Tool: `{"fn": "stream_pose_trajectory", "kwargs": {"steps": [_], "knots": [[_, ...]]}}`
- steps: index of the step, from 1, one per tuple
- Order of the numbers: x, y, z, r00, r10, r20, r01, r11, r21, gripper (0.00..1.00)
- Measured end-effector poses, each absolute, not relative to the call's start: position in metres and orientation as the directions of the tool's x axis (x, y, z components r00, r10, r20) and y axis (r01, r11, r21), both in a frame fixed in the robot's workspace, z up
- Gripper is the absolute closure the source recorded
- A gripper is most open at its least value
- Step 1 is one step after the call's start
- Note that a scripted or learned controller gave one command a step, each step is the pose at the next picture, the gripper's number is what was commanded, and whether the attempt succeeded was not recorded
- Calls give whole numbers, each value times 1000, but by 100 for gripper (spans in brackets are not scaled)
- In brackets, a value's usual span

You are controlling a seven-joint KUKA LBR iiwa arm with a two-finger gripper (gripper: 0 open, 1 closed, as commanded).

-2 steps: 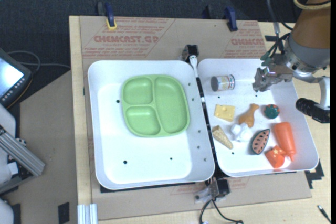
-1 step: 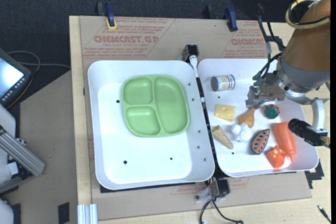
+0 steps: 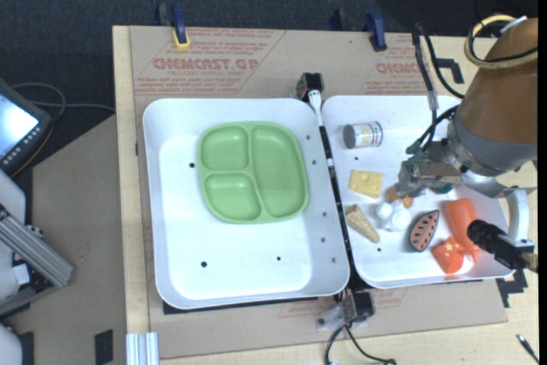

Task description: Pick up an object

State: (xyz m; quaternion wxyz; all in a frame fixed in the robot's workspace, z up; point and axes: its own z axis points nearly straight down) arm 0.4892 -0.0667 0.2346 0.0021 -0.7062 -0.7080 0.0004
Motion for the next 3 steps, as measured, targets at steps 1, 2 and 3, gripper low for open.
{"fn": "stream_pose_trajectory", "kwargs": {"steps": [1,2,3], "knots": [[484,-63,214,0,1000,1,1000,0,-3,100],[497,-67,229,-1,1000,-1,1000,1,3,100],[484,-58,217,1,1000,1,1000,-1,-3,100]]}}
